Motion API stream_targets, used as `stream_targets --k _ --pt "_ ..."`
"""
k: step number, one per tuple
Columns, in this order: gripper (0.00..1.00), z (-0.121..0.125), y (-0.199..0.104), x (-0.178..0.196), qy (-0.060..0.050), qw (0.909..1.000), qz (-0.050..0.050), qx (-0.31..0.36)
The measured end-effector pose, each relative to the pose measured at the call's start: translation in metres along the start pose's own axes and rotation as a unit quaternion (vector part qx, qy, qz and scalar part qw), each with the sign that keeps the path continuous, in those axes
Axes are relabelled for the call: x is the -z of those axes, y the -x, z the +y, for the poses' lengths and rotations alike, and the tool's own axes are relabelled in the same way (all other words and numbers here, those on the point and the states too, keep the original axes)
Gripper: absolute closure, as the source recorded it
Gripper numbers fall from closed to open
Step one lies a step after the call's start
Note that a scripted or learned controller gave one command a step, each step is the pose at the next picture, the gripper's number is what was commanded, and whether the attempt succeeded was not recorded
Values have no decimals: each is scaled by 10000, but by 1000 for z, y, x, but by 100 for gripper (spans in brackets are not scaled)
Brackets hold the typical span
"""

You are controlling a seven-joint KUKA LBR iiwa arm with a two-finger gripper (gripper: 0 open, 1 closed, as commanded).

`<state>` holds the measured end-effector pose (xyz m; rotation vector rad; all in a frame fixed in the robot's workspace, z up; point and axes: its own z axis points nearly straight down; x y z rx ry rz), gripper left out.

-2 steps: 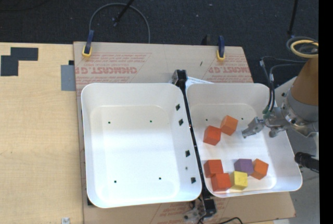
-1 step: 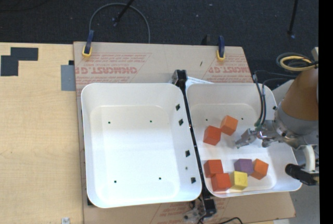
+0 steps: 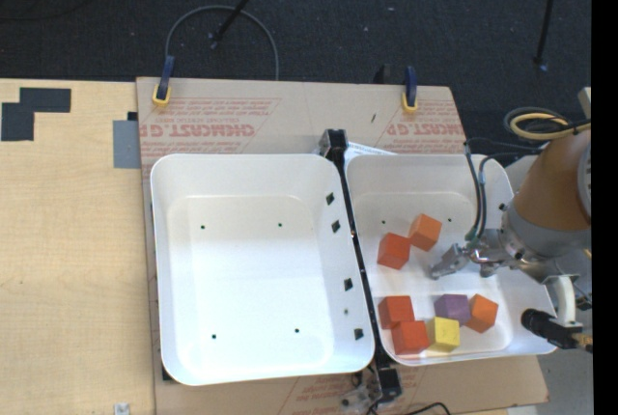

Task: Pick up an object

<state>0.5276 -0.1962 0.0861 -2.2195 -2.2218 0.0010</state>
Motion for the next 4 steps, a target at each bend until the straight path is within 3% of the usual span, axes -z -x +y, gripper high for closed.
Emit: stream_targets --k 1,4 --pt "100 0 1 11 11 10000 -9 -10" --pt "100 -4 5 156 22 10000 -6 -5"
